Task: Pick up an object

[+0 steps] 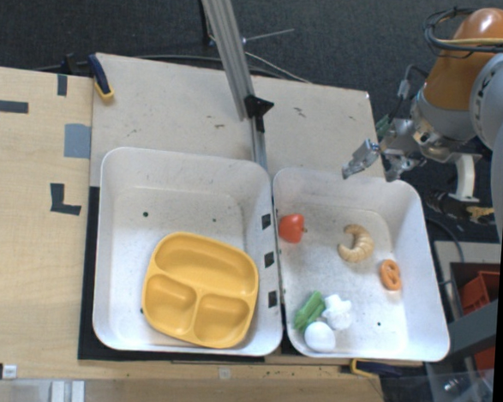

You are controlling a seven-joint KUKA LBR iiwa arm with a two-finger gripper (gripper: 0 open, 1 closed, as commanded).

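Where the bench (pixel 27 223) lies under the fixed overhead camera, we record a pale wooden top with grey tape marks, dark carpet behind it, and two white bins side by side. Left bin (pixel 121 230): one yellow divided tray (pixel 201 288). Right bin (pixel 418 276): red tomato (pixel 291 227), tan croissant (pixel 357 244), small orange piece (pixel 391 274), green vegetable (pixel 309 310), white pieces (pixel 327 323) near the front wall. Gripper (pixel 373 163): above the right bin's far rim, fingers spread apart, nothing between them, touching no object. We cannot identify the small white pieces more closely.
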